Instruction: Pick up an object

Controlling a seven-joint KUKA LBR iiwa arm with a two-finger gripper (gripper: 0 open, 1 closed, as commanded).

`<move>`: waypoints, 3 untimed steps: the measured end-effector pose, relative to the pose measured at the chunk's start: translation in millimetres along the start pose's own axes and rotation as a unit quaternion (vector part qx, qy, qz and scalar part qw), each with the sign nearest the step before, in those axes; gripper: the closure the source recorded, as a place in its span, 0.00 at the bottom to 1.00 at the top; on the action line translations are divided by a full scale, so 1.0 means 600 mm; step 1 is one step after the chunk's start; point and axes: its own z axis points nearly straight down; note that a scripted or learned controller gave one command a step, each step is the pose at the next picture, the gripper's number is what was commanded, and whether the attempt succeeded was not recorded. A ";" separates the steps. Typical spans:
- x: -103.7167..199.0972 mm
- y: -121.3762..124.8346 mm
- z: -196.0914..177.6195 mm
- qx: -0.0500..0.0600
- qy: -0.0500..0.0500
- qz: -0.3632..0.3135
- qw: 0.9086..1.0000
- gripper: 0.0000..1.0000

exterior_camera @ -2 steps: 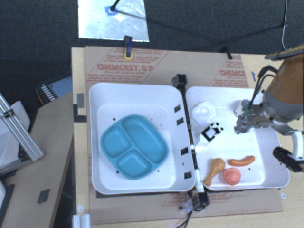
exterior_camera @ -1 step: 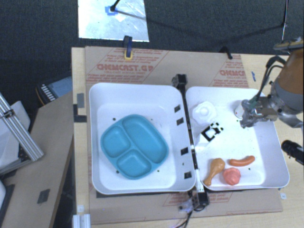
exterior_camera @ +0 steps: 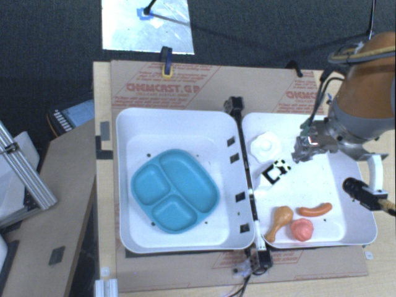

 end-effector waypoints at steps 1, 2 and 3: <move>0.078 0.006 0.004 0.001 0.000 0.000 1.000 1.00; 0.148 0.032 0.024 0.001 0.000 0.000 1.000 1.00; 0.220 0.046 0.026 0.001 0.000 0.000 1.000 1.00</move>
